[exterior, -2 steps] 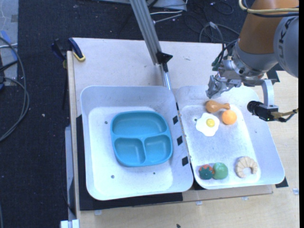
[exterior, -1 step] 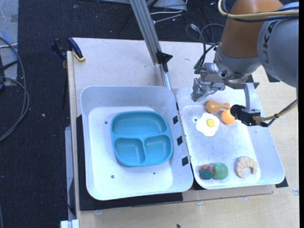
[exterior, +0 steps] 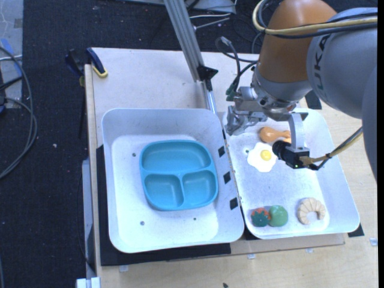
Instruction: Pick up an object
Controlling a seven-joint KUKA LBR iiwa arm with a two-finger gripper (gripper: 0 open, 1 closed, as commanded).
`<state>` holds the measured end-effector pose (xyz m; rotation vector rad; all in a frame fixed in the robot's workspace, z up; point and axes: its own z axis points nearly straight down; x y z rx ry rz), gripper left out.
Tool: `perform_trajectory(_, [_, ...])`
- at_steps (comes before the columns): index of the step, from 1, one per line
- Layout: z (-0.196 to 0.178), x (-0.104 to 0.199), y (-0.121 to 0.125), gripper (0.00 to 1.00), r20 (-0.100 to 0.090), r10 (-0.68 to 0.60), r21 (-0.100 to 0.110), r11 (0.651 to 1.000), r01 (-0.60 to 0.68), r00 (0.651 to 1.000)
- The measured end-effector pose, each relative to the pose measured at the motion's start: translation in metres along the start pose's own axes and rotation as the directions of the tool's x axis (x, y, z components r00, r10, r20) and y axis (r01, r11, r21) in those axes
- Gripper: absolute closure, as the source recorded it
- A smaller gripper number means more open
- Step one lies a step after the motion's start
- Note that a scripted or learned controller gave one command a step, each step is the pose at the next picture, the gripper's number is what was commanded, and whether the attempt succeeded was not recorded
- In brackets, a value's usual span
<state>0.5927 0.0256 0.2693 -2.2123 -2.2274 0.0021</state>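
The gripper [exterior: 240, 123], grip state unclear, hovers at 10 o'clock of the egg [exterior: 262, 158]: light, flat, slippery, best pinched at its rim.

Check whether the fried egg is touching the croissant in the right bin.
Apart. The camera view shows bare white bin floor between the fried egg and the croissant, which lies nearer the bin's front corner.
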Motion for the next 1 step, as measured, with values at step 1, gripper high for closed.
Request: perform_trajectory(1, [-0.0006, 0.0496, -0.0136, 1.00, 0.000, -0.001, 0.000, 1.000, 0.001, 1.000])
